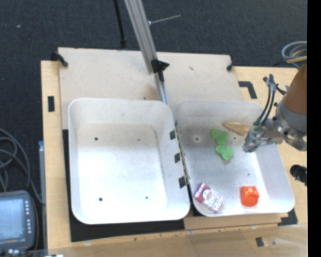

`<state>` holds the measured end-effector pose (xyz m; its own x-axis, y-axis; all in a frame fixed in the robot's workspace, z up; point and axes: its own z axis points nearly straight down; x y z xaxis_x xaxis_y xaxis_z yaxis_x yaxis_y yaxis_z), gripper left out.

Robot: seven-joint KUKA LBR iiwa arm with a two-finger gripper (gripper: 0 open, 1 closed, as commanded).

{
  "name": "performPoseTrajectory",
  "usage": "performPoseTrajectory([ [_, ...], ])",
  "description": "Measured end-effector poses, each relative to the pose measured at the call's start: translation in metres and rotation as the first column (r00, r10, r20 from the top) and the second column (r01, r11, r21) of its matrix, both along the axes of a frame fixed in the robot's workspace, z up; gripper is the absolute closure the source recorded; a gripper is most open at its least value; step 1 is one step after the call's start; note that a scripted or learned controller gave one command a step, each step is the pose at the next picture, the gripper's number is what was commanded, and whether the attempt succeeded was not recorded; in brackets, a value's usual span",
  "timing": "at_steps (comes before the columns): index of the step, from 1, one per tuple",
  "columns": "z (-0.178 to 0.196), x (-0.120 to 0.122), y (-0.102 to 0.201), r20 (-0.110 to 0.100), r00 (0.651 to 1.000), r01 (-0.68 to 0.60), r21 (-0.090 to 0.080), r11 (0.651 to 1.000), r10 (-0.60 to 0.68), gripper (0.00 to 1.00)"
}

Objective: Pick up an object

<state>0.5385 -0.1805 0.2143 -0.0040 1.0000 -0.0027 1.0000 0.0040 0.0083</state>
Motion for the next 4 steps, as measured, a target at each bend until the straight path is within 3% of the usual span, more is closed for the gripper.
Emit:
performPoseTrajectory([
  [1,0.064,0.003,-0.006,0.001,1.0,0.0,-0.001,1.0,0.0,1.0],
  [2,0.062,0.021,0.053,-0.005,1.0,-0.003,0.002,1.0,0.003,1.0],
  [4,0.054,0.058,0.137,-0.006,1.0,-0.002,0.003,1.0,0.002,1.0],
])
